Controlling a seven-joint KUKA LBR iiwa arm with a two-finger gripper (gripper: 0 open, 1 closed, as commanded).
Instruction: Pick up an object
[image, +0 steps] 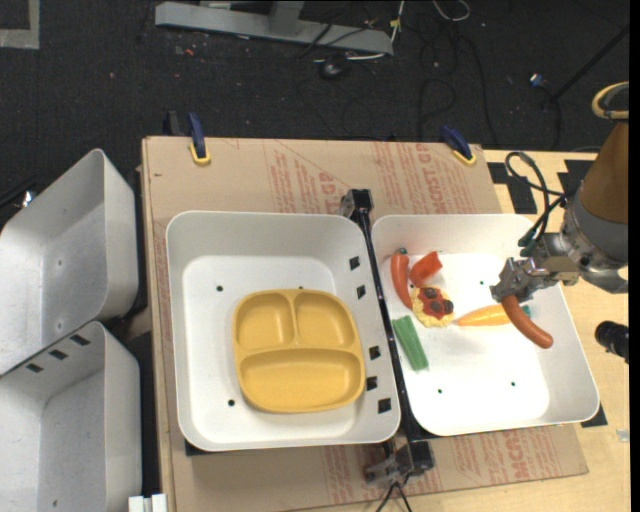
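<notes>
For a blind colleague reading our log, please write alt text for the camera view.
A grey robot arm reaches from the right, its gripper low over toy food in the right white bin: a sausage, a carrot, a green stick and red pieces. The left white bin holds a yellow divided plate.

A divided plate (298, 350) sits in the left bin (190, 300), while the right bin (560, 400) holds toy foods, a sausage (528, 325) right of a carrot (482, 317).
</notes>
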